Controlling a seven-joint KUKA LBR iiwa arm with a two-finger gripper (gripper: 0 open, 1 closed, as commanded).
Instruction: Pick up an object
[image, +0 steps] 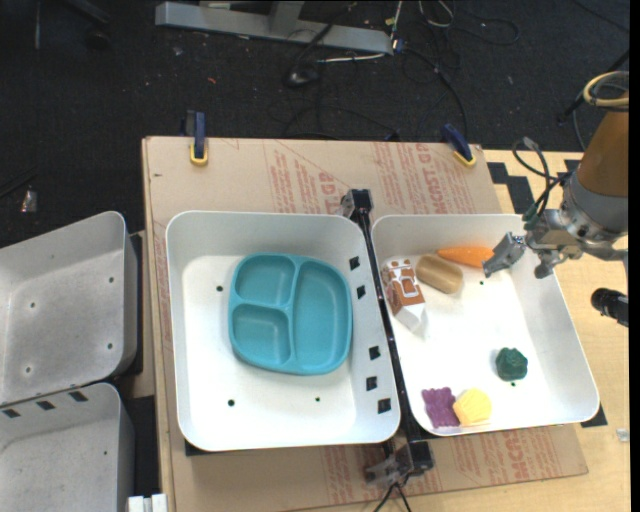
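Observation:
The right bin (540, 330) holds an orange carrot (464, 256), a tan bread roll (440, 274), a brown-and-white carton (404, 291), a dark green piece (512, 364), a purple piece (438, 405) and a yellow piece (474, 407). My gripper (527, 254) hangs over the bin's far right edge, just right of the carrot, open, with nothing between its fingers (503, 254).
The left bin (200, 330) holds a teal divided plate (291, 312). A black divider (378, 320) runs between the bins. Loose white trays (60, 300) lie left of the board. Blue-yellow clamps (198, 140) grip the board's far edge.

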